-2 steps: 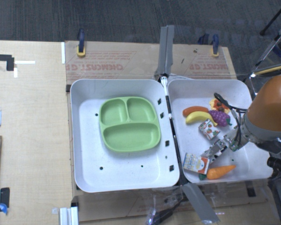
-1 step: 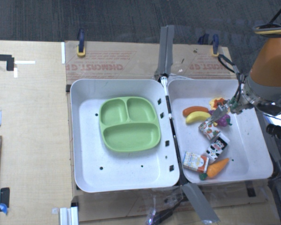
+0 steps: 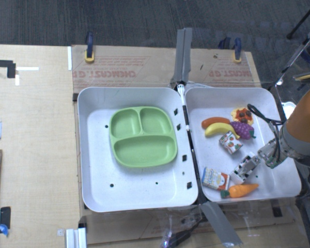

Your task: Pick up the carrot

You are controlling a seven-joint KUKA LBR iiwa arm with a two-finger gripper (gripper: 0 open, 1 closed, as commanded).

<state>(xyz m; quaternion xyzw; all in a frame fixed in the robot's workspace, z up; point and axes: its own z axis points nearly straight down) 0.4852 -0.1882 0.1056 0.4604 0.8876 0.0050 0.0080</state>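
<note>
The arm [image 3: 299,125] is reaching in low from the right, its gripper [image 3: 246,168] hanging just above the carrot [image 3: 242,190], which is lying at the right bin's [image 3: 284,187] front edge beside a small carton [image 3: 214,179]; the gripper's state cannot be told.

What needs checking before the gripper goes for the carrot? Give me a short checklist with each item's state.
1. Carrot in plain sight, lying near the front edge of the right bin: ok.
2. Gripper close above the carrot, a little further back in the bin: ok.
3. Carrot between the fingers: not ok, it lies on the bin floor.
4. Fingers open wide enough: cannot tell.
5. Room beside the carrot: not ok, the small carton sits right by its green end.
6. Banana and grapes out of the way, further back: ok.
</note>
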